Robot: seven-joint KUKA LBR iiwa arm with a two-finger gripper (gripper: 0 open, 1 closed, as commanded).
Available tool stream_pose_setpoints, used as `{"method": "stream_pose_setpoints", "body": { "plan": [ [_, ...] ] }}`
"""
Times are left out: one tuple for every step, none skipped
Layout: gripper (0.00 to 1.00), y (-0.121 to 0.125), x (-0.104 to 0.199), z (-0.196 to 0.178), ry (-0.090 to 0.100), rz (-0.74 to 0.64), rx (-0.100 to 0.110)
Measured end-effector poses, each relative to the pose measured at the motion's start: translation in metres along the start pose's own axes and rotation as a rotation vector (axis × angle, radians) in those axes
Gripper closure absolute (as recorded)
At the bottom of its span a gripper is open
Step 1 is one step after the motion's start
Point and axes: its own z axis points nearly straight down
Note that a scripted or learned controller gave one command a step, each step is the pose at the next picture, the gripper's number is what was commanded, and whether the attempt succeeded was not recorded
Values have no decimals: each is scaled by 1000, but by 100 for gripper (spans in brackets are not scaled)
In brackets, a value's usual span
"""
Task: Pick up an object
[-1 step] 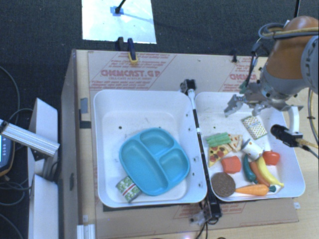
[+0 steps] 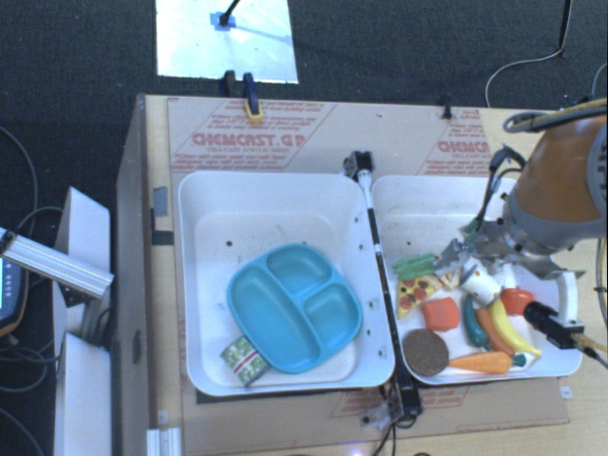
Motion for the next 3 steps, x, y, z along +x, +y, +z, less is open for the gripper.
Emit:
{"method": "stream_pose_setpoints", "body": {
  "plan": [
    [0, -33, 29, 82, 2, 0, -2],
    [0, 25, 31, 80, 0, -2, -5],
    [0, -30, 29, 84, 0, 0, -1]
  ]
}}
